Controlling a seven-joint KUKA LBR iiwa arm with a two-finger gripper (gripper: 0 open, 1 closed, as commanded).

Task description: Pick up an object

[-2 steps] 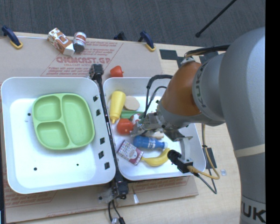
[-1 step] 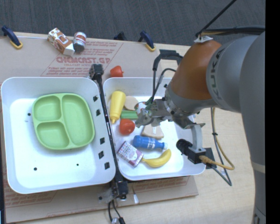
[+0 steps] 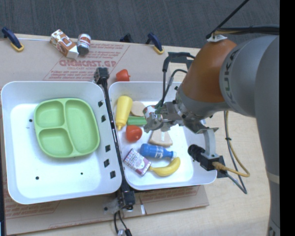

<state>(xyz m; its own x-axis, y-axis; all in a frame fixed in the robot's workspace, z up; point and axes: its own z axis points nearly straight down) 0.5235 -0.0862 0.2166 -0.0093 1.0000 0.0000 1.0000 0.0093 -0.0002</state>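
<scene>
My arm (image 3: pixel 221 77) reaches over the right bin (image 3: pixel 199 177), and everything I name sits in it. My gripper (image 3: pixel 157 121) hangs near the bin's middle; I cannot tell how it is set. The yellow bottle (image 3: pixel 123 111) stands lengthwise toward the bin's left wall. The banana (image 3: pixel 168 167) curves along the near rim. The blue bottle (image 3: pixel 156 152) lies crosswise just below my gripper, the sandwich slice (image 3: pixel 162 139) between them. That sandwich slice is nearest, I judge.
</scene>
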